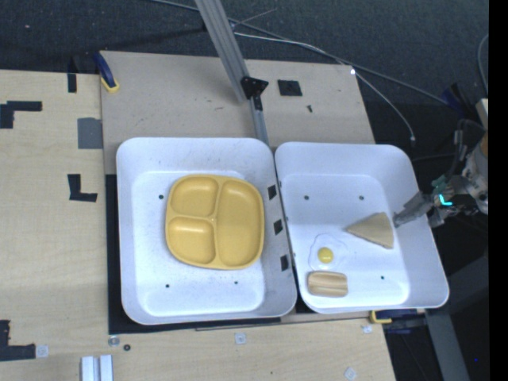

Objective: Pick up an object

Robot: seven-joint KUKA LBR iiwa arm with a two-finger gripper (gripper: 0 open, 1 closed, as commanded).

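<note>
The right bin (pixel 333 165) holds three toy foods. A tan wedge-shaped slice (pixel 373 230) lies near its right wall, a fried egg (pixel 325 254) sits near the middle front, and a small tan bread roll (pixel 327 283) lies just in front of the egg. My gripper (pixel 411 210) reaches in over the right rim of that bin, its tip just right of and slightly above the wedge. A teal light glows on its body. I see nothing held in it.
The left bin (pixel 143 213) carries a yellow divided plate (pixel 214 221) at its centre. A grey metal pole (pixel 226 38) slants across the bench behind the bins. Cables run over the dark floor at the top right.
</note>
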